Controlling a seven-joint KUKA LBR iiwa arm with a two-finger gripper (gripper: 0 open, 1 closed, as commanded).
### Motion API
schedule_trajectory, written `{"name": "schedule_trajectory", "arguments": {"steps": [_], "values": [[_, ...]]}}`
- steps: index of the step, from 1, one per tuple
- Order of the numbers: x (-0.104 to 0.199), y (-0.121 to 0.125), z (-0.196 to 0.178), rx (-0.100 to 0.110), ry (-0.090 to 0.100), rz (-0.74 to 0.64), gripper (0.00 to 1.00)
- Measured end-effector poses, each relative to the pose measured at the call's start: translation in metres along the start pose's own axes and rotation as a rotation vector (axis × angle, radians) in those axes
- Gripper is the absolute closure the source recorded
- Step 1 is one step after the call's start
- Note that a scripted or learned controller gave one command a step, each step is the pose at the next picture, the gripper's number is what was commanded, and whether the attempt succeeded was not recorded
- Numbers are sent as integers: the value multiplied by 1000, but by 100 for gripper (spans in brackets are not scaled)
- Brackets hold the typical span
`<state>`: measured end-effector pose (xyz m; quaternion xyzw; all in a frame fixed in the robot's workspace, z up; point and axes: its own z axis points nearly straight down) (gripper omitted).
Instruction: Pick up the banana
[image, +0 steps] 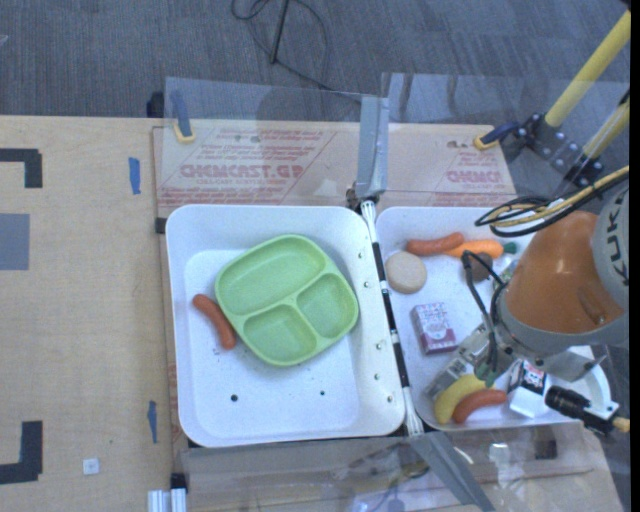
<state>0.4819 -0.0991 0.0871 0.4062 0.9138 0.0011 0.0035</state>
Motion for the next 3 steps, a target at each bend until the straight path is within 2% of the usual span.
{"name": "schedule_trajectory", "arguments": {"steps": [1,2,3], "values": [[0,0,0,0,0,0,0],[-1,1,-11,-4,-4,1,100],[56,49,-97,4,4,25,100]]}}
